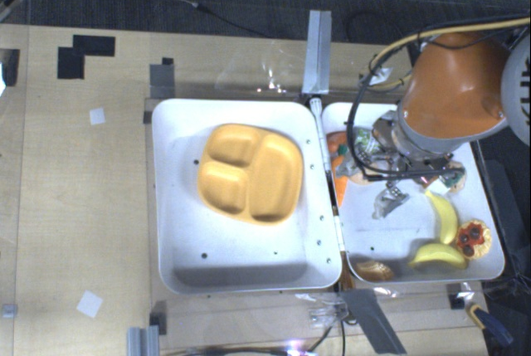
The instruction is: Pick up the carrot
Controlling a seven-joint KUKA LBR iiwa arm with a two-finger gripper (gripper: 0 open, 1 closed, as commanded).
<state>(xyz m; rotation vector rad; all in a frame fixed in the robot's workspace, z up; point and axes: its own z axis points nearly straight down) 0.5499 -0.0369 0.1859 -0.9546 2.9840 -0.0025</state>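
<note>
Grey arm (516,89), broad orange band (455,89), looping black and yellow cables (358,109)

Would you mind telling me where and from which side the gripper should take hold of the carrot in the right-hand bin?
The carrot lies against the left wall of the right bin, partly hidden by the gripper and its cables. Its exposed orange middle is probably the best grip point. Come straight down from above, fingers closing along the wall rather than across it, since the wall leaves little room on that side.
</note>
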